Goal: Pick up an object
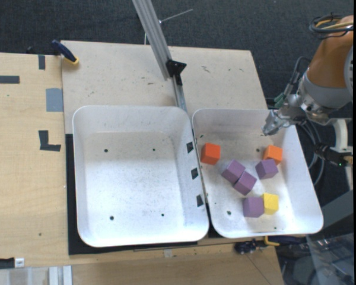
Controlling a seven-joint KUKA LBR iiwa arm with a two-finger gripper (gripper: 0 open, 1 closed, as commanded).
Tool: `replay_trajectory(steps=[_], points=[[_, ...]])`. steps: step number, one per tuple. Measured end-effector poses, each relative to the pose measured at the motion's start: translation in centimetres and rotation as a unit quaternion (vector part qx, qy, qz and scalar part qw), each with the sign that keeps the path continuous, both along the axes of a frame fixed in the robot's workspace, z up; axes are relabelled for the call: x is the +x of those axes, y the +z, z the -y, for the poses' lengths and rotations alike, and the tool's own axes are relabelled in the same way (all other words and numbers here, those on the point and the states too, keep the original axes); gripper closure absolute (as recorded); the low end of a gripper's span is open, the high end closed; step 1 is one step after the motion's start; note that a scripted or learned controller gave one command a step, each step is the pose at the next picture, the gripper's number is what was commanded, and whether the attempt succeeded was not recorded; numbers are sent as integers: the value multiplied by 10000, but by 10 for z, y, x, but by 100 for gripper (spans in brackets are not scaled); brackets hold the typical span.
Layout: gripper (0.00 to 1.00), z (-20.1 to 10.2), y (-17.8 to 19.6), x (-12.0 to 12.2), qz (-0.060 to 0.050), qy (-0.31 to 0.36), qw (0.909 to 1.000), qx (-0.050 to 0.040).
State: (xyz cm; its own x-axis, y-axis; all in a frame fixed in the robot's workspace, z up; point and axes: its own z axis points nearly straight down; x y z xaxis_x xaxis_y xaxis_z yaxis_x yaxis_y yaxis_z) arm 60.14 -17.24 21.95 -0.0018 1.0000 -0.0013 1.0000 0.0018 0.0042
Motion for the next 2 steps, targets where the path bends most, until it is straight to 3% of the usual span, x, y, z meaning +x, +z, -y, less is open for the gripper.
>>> replay_trajectory(steps=[2], points=[[100,-120,0,16,-30,27,10000,14]])
